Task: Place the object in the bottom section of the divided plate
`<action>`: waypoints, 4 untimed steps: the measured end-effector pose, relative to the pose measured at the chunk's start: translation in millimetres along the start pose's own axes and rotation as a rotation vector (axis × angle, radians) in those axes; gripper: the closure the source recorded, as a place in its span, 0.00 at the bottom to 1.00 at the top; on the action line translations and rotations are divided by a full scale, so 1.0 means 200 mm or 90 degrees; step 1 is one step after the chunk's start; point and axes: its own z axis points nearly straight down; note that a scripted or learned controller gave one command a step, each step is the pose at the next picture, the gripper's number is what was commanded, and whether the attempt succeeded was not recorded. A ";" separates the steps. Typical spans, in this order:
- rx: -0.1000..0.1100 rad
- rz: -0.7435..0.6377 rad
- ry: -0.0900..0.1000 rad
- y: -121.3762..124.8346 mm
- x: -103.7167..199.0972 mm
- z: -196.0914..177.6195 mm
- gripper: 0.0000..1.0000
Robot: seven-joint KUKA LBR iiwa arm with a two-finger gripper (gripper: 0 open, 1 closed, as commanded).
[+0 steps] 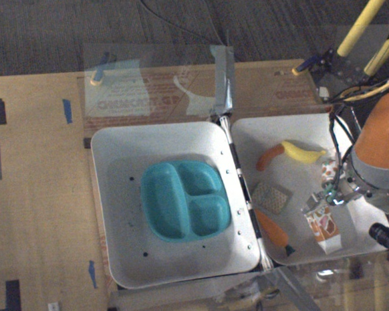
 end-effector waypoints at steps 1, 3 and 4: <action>0.000 0.005 -0.001 0.28 0.27 -0.12 1.00; 0.002 0.066 0.000 0.42 0.77 -0.12 1.00; 0.003 0.010 0.001 0.34 1.11 -0.01 1.00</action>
